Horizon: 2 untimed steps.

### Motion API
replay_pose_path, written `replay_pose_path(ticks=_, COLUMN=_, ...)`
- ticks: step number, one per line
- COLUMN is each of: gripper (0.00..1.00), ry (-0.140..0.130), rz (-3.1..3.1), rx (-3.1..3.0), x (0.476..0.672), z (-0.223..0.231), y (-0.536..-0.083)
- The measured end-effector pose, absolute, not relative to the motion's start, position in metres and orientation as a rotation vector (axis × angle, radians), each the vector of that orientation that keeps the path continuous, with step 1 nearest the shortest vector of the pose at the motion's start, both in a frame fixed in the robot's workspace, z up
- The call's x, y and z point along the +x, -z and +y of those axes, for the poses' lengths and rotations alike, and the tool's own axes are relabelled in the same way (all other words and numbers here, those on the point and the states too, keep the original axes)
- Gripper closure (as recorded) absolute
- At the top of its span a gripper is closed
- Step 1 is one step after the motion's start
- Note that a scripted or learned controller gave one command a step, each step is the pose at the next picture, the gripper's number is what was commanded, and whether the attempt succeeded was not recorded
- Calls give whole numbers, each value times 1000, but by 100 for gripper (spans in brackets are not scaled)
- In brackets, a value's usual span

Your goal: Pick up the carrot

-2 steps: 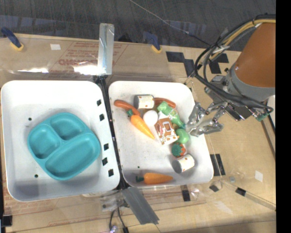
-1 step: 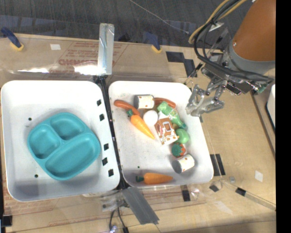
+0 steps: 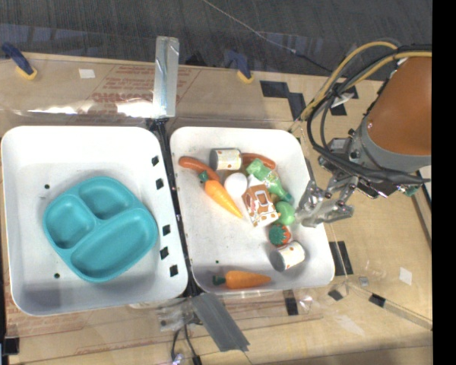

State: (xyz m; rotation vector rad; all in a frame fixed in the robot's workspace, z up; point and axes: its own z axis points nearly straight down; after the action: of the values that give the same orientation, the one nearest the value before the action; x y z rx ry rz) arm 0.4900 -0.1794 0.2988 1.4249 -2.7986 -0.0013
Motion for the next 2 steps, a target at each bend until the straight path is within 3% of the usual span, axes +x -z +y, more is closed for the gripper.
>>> replay_pose_path(ticks=2, gripper=100, ry=-5, rz=-2792, rx=1448, x=494, z=-175, y=-321)
